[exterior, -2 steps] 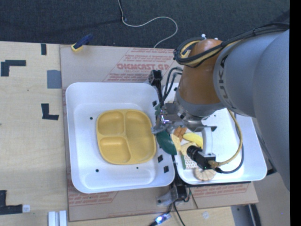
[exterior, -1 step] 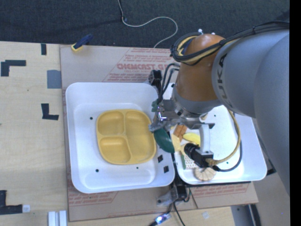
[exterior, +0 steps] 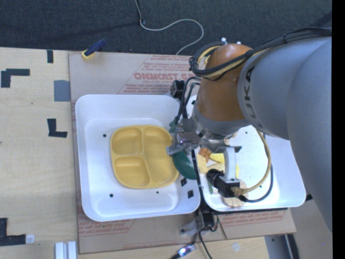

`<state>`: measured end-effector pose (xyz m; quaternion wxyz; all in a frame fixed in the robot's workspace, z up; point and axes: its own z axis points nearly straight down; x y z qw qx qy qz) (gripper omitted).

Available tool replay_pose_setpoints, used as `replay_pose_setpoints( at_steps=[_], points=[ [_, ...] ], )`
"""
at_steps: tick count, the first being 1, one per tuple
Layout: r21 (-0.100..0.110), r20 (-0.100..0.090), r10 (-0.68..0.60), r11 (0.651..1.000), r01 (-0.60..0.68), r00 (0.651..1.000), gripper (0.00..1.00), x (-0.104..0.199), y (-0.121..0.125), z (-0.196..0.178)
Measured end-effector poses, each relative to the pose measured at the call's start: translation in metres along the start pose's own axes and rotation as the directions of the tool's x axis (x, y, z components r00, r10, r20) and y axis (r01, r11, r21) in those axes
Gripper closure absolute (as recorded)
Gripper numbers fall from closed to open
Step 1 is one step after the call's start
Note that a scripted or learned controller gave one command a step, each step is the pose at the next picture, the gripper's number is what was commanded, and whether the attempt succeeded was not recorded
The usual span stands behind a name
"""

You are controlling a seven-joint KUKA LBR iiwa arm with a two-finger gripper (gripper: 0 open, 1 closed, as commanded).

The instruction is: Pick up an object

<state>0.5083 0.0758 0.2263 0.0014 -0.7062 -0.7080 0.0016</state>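
**A:** So what's on the bench? Start with the big stuff.

**B:** The arm (exterior: pixel 280 85), easily. Grey bulk with the orange band (exterior: pixel 223 82), coming in from the right and hanging over the seam between the two bins. I'll place everything off the left bin (exterior: pixel 89 144). That's the white one, sitting on a sheet of printed cardboard (exterior: pixel 156 74). The right bin (exterior: pixel 285 182) butts up against its right wall and is mostly covered by the arm.

**A:** Anything inside the left one?

**B:** A yellow divided plate (exterior: pixel 141 156), pretty much centered on the floor, three compartments, lying flat.

**A:** And the gripper?

**B:** The gripper (exterior: pixel 180 144) is down at the left bin's right side, right at the plate's right edge. A dark green object (exterior: pixel 187 166) sits just under it, against the bin's right wall. Can't tell if the fingers are on it, or how far apart they are; too much clutter there.

**A:** Smaller bits?

**B:** Some yellow pieces (exterior: pixel 211 156) and a tan thing (exterior: pixel 233 200) just past the wall in the right bin. A black cable (exterior: pixel 161 26) loops above the left bin.
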Motion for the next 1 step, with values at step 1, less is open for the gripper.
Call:
replay_pose_setpoints(
  at_steps=[1],
  points=[
    [0.000,0.001,0.001,1.000,-0.001,1.000,1.00,-0.0013,-0.0034,0.0050]
  ],
)
